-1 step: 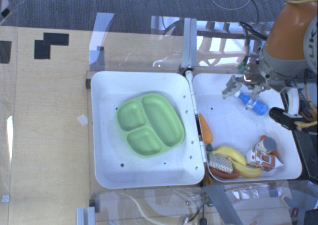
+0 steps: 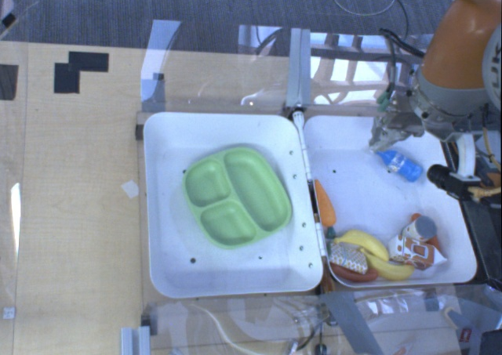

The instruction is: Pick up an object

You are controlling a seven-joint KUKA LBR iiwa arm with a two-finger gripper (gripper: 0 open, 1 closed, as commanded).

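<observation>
Right bin, near edge: banana, hot dog, small carton; carrot along its left wall. Left bin: green divided plate. Far right: blue bottle just beside the gripper, whose grip cannot be told.

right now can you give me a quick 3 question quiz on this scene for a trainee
1. True or false: the green divided plate lies in the left bin.
2. Which item lies closest to the gripper?
A. banana
B. blue bottle
C. carrot
3. Fill in: the small carton sits near the front of the ____ bin, beside the banana.

Key
1. True.
2. B, the blue bottle lies just in front of the gripper in the right bin.
3. Right.
</observation>
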